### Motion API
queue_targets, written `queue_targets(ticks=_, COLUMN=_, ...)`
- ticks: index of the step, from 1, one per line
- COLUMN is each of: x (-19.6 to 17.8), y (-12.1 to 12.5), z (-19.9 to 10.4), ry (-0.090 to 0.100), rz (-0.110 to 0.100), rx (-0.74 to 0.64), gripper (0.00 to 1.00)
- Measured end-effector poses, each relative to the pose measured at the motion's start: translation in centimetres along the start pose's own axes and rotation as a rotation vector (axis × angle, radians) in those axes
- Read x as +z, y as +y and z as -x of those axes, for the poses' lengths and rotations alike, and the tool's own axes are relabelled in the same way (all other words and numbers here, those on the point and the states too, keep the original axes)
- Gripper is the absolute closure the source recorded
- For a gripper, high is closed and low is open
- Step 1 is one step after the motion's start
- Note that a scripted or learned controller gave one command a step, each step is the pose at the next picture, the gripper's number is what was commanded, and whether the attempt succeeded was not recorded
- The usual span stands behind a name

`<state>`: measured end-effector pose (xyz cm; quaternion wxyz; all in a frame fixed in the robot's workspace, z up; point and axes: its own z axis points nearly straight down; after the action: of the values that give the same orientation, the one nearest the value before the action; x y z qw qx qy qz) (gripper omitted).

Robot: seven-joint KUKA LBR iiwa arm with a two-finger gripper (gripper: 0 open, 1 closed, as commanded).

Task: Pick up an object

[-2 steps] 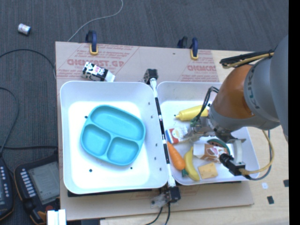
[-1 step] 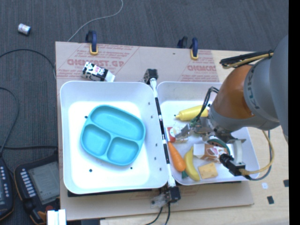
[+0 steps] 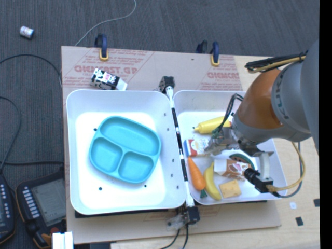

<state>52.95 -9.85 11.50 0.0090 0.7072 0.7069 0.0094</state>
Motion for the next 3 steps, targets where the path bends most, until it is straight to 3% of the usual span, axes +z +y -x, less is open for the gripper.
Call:
queue_targets(ticks=1, x=0.03, y=-0.02, z=0.00, ry=0.000, rz=0.000, rx=0.000, gripper=0.00)
queue_targets(ticks=2, x=-0.95, y=0.06, z=0.02, ry=-0.001, rz=0.001, rx=0.000, gripper=1.00)
queue_targets(ticks=3, x=-0.93, y=0.05, z=0.01, ry=0.000, rz=0.000, rx=0.000, gripper=0.00)
